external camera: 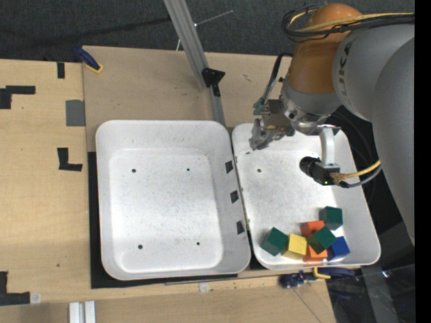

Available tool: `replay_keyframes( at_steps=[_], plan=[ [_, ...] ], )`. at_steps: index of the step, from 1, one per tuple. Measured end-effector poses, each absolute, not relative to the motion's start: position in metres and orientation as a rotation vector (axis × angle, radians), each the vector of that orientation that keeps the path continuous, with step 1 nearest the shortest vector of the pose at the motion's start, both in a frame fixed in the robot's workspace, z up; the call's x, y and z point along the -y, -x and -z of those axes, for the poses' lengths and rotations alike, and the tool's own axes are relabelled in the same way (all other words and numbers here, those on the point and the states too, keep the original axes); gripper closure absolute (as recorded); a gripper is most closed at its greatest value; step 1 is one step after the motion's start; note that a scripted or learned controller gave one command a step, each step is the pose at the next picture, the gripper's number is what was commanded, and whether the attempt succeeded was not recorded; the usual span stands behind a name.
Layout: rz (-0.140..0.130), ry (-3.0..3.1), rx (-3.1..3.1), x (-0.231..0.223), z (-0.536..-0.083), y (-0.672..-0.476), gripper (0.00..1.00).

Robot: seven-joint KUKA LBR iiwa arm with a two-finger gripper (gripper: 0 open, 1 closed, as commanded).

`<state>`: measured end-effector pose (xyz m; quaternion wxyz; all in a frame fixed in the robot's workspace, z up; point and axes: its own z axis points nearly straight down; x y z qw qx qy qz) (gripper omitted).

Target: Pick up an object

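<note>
Grey arm's gripper [261,138] above right bin [283,180] (blocks [306,239] well apart).

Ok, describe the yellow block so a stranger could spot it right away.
Find the right white bin, then the pile of blocks in its near corner. The yellow block sits at the front, between a green block and an orange block, the pile's sole yellow piece.

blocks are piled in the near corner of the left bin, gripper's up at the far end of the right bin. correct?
Not quite. The camera view shows the blocks piled in the near corner of the right bin, not the left bin. The rest holds: the gripper is at the far end of the right bin.
</note>
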<state>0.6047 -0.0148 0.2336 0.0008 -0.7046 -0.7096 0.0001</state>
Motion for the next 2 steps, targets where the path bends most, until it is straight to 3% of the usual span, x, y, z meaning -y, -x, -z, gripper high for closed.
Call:
replay_keyframes(
  at_steps=[2],
  plan=[
    [0.000, 2.215, 2.227, -0.087, -0.226, -0.654, 1.00]
  ],
)
